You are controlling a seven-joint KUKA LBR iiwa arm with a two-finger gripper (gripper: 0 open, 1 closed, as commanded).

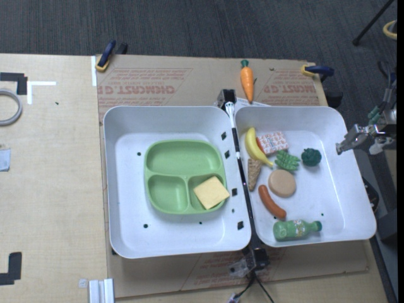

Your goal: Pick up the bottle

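Note:
The bottle is green with a white cap and lies on its side along the front wall of the right bin, cap pointing right. My gripper hangs at the right bin's right rim, well behind and to the right of the bottle, with nothing seen in it.
The right bin also holds a banana, a small carton, broccoli, a green leafy piece, a round bun, a sausage and a bread stick. In the left bin a green divided tray carries a yellow block. A carrot lies behind the bins.

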